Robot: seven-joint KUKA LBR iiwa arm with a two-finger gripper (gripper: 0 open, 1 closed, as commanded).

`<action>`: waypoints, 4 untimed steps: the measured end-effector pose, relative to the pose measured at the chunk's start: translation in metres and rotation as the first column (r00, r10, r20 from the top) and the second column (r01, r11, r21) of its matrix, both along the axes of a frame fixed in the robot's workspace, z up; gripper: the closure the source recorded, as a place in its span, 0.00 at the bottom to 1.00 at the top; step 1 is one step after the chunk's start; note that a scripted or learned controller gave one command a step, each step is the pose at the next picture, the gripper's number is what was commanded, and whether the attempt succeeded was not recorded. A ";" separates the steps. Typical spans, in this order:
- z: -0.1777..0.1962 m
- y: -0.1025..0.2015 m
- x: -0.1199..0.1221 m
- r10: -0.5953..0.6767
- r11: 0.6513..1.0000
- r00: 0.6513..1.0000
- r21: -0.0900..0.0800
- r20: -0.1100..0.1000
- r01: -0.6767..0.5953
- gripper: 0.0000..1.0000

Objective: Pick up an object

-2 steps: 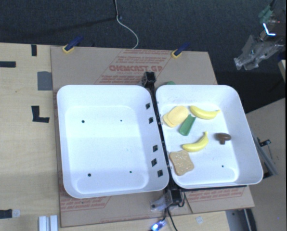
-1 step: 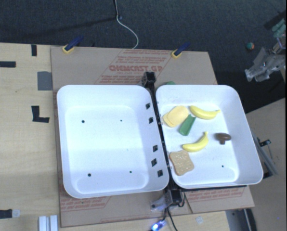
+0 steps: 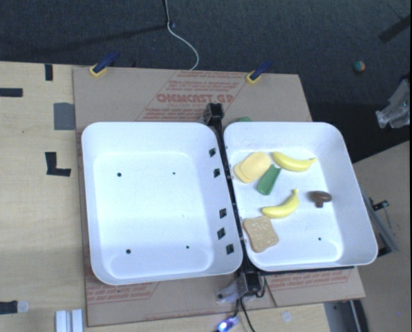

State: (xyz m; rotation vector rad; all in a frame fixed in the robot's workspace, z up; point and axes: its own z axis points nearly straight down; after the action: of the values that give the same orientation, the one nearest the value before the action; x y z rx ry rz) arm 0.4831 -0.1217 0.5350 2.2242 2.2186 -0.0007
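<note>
The right bin holds several toy foods. One yellow banana lies near the bin's back, and a second banana lies in its middle. A pale yellow flat piece sits at the back left, with a green stick-shaped piece leaning against its right side. A small brown mushroom-like piece rests to the right of the second banana. A tan slice of bread lies at the front left.
The left bin adjoins the right bin along a black-clipped seam. Both stand on a cardboard sheet on the bench. A pale grey object hangs off the bench at the right edge.
</note>
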 end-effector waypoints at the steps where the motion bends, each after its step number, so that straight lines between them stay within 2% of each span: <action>1: -0.001 -0.015 0.050 0.002 1.000 1.000 -0.002 0.001 -0.002 1.00; 2: 0.000 0.002 0.022 0.003 1.000 1.000 0.000 0.000 -0.003 1.00; 3: 0.000 -0.021 0.000 0.002 1.000 1.000 0.000 0.000 -0.002 1.00; 4: -0.002 -0.038 0.066 0.003 1.000 1.000 -0.002 0.000 -0.003 1.00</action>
State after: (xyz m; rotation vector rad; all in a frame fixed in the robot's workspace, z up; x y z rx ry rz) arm 0.5494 -0.1599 0.5335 2.2201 2.2203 -0.0028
